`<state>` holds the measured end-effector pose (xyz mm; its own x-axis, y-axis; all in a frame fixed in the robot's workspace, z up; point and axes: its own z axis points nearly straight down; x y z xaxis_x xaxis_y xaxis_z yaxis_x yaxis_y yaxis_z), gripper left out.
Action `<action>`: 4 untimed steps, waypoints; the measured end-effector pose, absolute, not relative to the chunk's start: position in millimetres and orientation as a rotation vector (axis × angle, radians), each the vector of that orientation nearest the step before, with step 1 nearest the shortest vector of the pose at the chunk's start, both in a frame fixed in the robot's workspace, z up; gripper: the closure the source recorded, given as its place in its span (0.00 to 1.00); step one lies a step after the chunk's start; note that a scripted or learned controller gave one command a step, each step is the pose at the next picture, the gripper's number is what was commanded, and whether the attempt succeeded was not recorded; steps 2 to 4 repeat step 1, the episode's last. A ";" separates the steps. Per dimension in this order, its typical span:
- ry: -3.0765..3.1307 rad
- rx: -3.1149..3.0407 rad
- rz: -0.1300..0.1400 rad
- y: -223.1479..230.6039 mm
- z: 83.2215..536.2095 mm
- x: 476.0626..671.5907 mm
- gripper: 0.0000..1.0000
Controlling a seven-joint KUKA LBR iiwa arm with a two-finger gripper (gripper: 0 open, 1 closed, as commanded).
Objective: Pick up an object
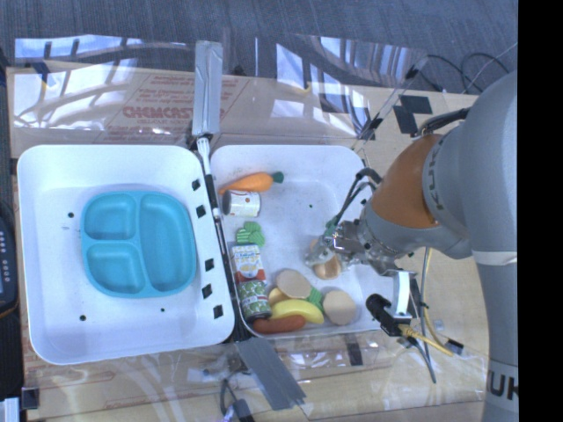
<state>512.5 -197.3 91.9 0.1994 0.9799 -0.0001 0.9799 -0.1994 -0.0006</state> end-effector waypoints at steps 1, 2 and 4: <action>-2.169 -2.275 -0.004 -150.4 207.8 518.1 1.00; -2.169 -2.275 -0.004 -150.4 207.8 518.1 1.00; -2.169 -2.275 -0.004 -150.4 207.8 518.1 1.00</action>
